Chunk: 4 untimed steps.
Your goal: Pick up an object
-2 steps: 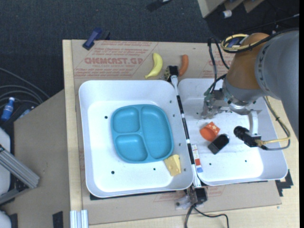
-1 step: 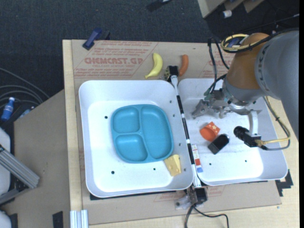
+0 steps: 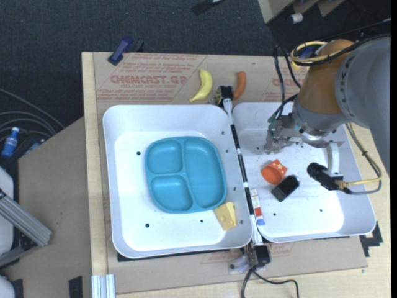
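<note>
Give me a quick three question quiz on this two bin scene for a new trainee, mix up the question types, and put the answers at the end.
1. True or false: the blue tray lies in the right bin.
2. Multiple choice: what lies closest to the orange object? A) banana B) black block C) yellow wedge
3. Fill in: the claw is above the ____ bin.

Key: 1 false, it lies in the left bin. 2 B. 3 right.
</note>
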Motion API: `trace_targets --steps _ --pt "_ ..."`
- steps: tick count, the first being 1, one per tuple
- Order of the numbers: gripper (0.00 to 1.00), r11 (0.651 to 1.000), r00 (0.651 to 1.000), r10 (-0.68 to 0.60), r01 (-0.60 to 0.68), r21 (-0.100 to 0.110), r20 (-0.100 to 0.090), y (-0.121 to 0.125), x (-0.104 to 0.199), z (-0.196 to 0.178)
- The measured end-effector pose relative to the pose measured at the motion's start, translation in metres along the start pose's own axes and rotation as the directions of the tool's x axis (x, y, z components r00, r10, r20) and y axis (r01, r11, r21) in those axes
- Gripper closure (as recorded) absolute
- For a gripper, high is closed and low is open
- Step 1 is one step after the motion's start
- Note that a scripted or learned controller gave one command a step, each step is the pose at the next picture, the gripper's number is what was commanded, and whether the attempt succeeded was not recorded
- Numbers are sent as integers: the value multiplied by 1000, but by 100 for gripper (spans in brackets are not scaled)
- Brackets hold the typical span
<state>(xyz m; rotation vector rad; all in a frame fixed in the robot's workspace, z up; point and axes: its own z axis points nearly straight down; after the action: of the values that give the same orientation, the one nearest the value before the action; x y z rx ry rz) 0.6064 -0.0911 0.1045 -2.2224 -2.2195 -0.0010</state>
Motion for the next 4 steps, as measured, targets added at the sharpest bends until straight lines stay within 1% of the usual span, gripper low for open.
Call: trace_targets --steps 1,2,3,4 --pt "0 1000 1000 0 0 0 0 0 0 0" --pt "0 1000 1000 0 0 3 0 -88 -17 20" --pt "100 1000 1000 0 0 0 0 -87 -16 10" --pt "100 1000 1000 -2 2 0 0 -61 38 -80"
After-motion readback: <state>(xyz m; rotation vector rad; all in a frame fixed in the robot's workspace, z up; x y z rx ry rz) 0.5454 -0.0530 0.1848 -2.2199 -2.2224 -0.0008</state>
